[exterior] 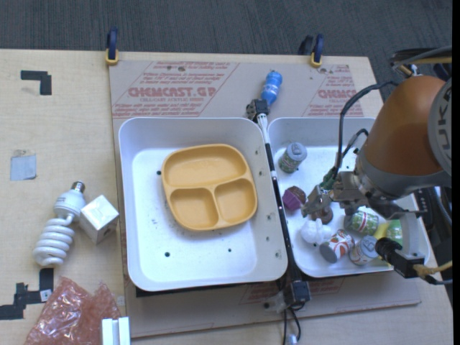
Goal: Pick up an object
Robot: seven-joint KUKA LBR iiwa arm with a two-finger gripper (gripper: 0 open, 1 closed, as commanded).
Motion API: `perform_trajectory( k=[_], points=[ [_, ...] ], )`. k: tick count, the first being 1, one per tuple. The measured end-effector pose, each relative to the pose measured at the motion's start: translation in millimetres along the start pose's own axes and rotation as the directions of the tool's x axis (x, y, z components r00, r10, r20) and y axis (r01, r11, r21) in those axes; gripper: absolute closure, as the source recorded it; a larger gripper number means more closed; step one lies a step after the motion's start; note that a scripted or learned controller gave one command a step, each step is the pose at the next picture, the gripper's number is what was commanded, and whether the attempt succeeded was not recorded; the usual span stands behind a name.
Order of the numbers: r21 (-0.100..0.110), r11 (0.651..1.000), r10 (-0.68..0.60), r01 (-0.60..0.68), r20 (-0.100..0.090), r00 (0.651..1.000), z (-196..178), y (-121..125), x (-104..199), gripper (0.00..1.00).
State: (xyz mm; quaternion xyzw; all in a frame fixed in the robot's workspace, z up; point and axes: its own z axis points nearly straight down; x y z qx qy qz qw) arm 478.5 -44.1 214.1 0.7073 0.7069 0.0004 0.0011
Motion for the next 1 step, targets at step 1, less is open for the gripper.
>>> perform_trajectory(
  k=[1],
  points=[
    [0.0, 1.0, 0.0, 0.0, 0.0, 1.0, 0.0, 0.0, 0.0, 0.0]
  ],
)
